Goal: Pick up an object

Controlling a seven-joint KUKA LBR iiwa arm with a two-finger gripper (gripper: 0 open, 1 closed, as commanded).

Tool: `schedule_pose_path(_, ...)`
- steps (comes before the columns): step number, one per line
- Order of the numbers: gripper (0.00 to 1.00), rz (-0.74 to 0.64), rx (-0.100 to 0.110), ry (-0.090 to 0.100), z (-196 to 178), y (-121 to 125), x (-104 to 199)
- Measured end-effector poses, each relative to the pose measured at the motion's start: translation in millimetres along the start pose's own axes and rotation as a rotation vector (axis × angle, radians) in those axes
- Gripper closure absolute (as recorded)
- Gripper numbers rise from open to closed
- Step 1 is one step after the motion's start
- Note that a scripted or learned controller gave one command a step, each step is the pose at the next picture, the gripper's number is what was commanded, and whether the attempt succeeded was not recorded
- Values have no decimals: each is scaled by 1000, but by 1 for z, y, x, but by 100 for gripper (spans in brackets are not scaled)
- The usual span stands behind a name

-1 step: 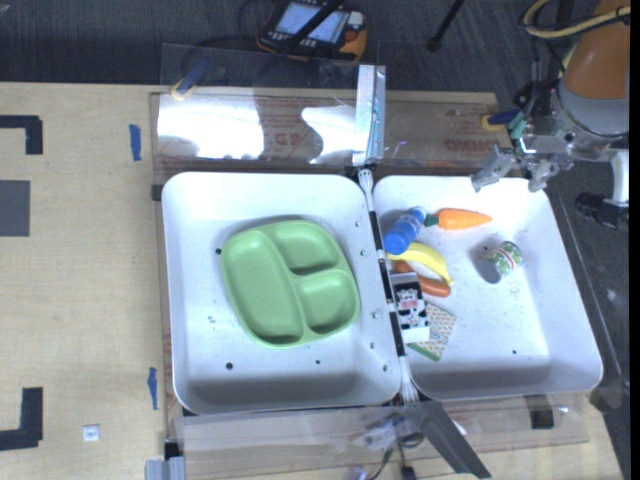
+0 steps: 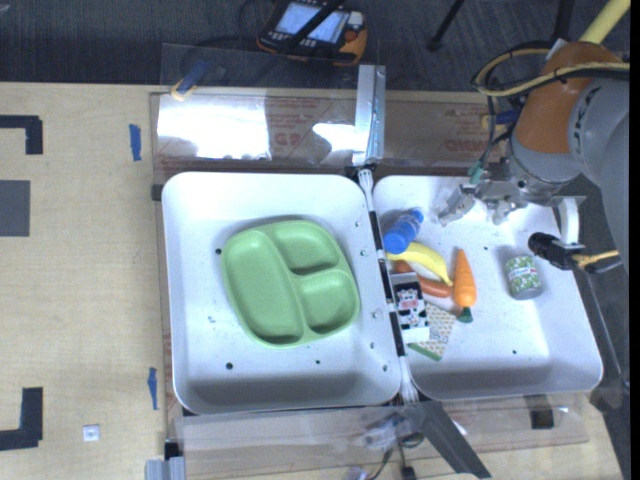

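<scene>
Below the pincer (image 2: 478,200), in the right bin (image 2: 560,353), we see the candidates clustered toward its left wall: blue bottle (image 2: 402,232), banana (image 2: 426,260), carrot (image 2: 464,279), small printed cards (image 2: 408,304). A green can (image 2: 523,275) stands apart, down and right of the pincer. Pincer state: we cannot tell; nothing visibly held. Toys look like light, hard, smooth plastic, so likely slippery. We judge the carrot easiest, taken across its thick orange middle. Cards lie flat and thin, poor to grip. The left bin (image 2: 190,208) carries a green divided plate (image 2: 288,281).
</scene>
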State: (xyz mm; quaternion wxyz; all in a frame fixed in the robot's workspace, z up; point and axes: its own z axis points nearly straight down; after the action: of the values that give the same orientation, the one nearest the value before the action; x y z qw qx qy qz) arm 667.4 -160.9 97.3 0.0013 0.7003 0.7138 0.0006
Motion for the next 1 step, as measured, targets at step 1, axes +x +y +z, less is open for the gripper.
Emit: schedule_pose_path(1,0,241,0,2,11,-73,50)
